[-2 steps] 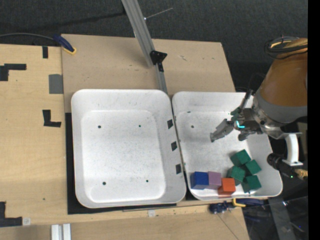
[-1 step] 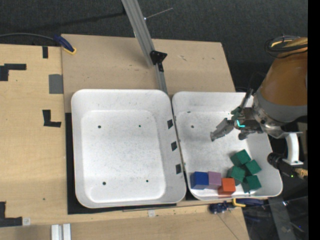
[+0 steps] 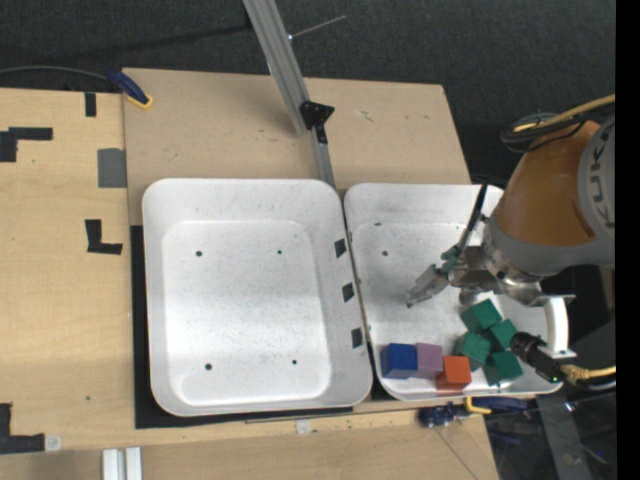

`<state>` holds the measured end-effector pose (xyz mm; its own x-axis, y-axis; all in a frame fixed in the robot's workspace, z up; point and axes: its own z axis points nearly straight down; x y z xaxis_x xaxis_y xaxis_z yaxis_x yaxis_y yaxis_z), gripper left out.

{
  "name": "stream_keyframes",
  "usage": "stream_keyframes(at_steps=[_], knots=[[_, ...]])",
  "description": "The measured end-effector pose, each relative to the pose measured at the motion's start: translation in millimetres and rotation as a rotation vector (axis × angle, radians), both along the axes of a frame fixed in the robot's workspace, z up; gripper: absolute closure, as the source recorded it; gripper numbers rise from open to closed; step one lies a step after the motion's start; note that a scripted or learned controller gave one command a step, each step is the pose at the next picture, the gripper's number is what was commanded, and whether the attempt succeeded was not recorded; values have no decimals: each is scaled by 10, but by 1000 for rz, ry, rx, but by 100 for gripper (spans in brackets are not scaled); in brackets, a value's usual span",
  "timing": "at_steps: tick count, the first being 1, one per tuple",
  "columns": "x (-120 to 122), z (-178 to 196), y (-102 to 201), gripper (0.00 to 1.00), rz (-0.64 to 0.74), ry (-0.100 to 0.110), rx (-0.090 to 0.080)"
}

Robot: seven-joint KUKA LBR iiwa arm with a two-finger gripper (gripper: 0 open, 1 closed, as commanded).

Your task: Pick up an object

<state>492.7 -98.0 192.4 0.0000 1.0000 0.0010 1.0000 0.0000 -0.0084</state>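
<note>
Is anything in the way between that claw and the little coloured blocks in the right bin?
Nothing visible blocks it. The gripper hangs over bare floor of the right bin, and the blocks sit clustered in the near corner, just toward the camera from it.

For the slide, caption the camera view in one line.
Arm's gripper hangs above the right bin floor, apart from the blue, purple, orange and green blocks along its near edge.

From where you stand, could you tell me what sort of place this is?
Probably a robotics lab bench for grasping trials: two white bins side by side on a plywood bench, coloured blocks in the right one, and the arm's pincer above them.
</note>
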Motion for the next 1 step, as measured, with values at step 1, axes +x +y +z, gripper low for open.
stream_keyframes(at_steps=[1], knots=[[30, -450, 32, 0, 1, -1, 0]])
